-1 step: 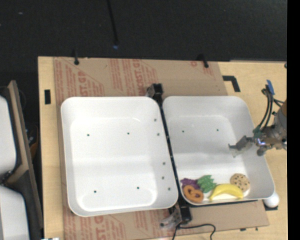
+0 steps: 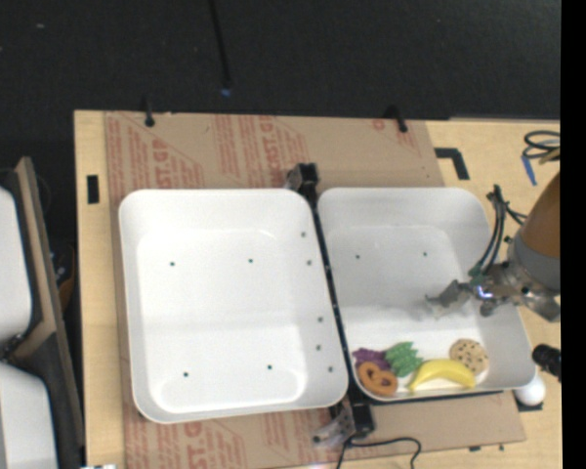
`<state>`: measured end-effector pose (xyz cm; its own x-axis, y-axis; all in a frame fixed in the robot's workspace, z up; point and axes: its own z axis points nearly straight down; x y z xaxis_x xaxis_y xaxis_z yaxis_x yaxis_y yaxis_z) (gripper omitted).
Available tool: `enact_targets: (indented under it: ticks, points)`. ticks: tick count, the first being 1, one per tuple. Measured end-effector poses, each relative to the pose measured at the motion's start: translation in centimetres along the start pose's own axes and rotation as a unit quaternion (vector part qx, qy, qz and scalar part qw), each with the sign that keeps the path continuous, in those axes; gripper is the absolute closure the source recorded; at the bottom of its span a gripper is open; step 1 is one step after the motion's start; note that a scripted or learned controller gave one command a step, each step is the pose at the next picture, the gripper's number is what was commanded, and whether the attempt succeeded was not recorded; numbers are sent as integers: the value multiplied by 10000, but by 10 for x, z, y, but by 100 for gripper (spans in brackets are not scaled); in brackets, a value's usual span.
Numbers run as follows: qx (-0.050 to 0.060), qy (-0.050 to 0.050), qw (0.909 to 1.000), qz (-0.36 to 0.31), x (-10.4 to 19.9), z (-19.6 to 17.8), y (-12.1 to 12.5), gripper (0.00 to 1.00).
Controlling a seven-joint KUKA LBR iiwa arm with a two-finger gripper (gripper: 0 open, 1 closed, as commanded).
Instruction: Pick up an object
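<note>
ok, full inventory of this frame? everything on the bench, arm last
left bin: 1, white, left half of bench
right bin: 1, white, touching the left bin's right side
banana: 1, yellow, right bin, near edge
cookie: 1, tan with dark spots, right bin, just above the banana's right end
green toy: 1, green, left of banana
purple toy: 1, purple, left of green toy
donut: 1, orange-brown, below purple toy
cardboard sheet: 1, tan with red print, under both bins
arm: 1, grey with orange band, right edge
gripper: 1, grey, over right bin, above the toys

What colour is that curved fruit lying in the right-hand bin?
Yellow: it is a banana, seen best in the camera view, near the bin's front edge.
</note>
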<state>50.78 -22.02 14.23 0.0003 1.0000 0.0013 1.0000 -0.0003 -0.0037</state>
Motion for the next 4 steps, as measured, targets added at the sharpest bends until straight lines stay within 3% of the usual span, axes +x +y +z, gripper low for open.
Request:
enact_targets:
  ticks: [1, 2, 4]
  points:
    - [-3, -3, 10000, 2, 0, 44, -1, 0]
    - [-28, -11, 10000, 7, -1, 31, 0, 100]
    - [-49, -16, 10000, -3, 5, -91, 1, 100]
